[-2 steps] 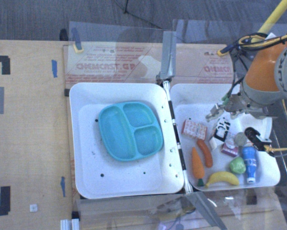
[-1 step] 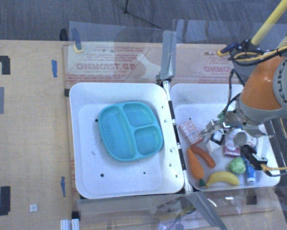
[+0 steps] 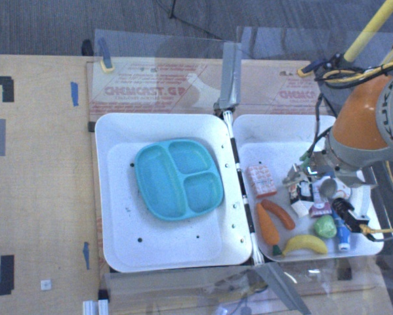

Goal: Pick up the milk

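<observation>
In the right bin (image 3: 275,140), a small white carton with a purple patch, apparently the milk (image 3: 312,208), lies near the middle, partly hidden under the arm's wrist. My gripper (image 3: 300,186) hangs low just above and to the left of it, close to the carton's upper edge. The view does not show anything held in the gripper. The grey arm with its orange band (image 3: 363,120) comes in from the right and covers the bin's right side.
A pink-and-white patterned box (image 3: 260,179) lies left of the gripper. Below it are a sausage (image 3: 279,214), a carrot (image 3: 268,226), a banana (image 3: 306,245), a green fruit (image 3: 325,226) and a blue bottle (image 3: 342,236). The left bin (image 3: 117,195) holds a teal divided plate (image 3: 178,178).
</observation>
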`<state>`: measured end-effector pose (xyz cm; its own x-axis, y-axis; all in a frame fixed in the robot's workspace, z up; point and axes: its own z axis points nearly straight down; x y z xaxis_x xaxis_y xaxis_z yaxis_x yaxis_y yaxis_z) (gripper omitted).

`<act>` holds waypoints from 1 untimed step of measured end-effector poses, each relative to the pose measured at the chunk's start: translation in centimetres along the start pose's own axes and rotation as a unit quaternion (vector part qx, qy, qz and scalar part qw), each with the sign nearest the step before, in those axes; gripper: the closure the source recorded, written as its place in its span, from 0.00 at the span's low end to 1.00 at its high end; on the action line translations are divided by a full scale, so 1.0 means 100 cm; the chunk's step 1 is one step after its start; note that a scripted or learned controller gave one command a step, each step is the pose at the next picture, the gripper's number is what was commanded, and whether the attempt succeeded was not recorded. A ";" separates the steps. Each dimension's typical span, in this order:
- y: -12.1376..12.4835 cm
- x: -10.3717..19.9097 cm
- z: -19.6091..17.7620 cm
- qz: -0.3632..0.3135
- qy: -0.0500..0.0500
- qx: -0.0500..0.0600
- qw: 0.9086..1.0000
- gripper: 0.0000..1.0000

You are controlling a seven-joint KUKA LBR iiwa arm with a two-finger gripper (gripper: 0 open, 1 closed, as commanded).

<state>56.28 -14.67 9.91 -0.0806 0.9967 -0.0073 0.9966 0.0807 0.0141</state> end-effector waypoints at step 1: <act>0.020 0.077 -0.086 -0.002 0.003 0.007 1.000 1.00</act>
